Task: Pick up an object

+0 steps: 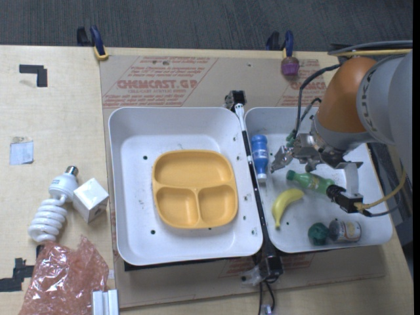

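Reaching into the right bin (374,176), the gripper (289,157) hangs over a green bottle (312,180); whether it pinches anything I cannot tell. Its body hides the bottle's top edge. That bottle lies flat, cap toward the blue bottle (260,153), long axis running left-right. Below it lies a banana (285,205).

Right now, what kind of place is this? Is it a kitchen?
Probably not a kitchen: it looks like a robot lab. A robot arm reaches over two white bins clamped to a workbench, with a toy-like banana and bottle to grab.
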Controlling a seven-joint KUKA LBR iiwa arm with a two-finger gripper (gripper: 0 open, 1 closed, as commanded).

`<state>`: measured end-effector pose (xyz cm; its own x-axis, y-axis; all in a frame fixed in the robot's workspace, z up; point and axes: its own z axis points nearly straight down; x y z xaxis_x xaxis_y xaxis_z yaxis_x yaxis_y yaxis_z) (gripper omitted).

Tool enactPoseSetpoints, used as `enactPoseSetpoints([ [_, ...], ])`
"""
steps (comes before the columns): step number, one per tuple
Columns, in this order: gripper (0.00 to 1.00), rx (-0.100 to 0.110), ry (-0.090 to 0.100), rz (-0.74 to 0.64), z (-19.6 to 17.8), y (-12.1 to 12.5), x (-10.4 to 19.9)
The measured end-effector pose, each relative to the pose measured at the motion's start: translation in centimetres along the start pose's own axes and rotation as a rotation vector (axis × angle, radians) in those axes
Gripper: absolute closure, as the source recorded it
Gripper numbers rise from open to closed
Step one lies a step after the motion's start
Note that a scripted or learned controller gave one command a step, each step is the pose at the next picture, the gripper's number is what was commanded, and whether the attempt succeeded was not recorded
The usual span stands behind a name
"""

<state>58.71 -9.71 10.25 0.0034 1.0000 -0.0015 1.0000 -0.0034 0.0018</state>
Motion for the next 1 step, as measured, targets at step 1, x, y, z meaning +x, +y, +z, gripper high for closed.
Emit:
enactPoseSetpoints([
  [1, 0.0, 0.002, 0.001, -0.001, 1.01, -5.31, -0.78],
])
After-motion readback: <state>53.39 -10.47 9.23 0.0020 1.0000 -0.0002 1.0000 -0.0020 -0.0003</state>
